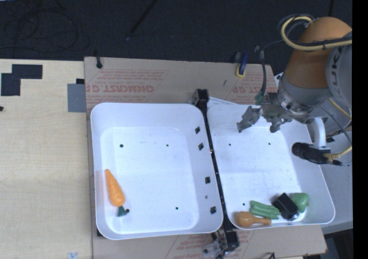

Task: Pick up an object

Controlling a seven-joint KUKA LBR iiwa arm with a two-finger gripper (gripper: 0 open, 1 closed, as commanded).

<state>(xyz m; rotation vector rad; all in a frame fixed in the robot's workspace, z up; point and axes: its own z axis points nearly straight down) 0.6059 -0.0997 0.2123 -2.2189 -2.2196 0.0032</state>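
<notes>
An orange toy carrot (114, 188) with a green stalk lies at the front left of the left bin (146, 115). In the right bin's (259, 166) front right corner sit a green pea pod (264, 209), a black block (285, 206), a green piece (301, 199) and an orange pear-shaped toy (251, 219), packed close together. My gripper (262, 121) hangs over the back of the right bin, open, its two grey fingers spread apart with nothing between them. It is well behind the cluster of toys.
A black divider rail (208, 154) runs between the two bins. Cardboard (149, 82) lies under and behind them. The arm's orange band (313, 51) and cables rise at the right. A black handle-like part (310, 153) sticks out over the right bin's right rim.
</notes>
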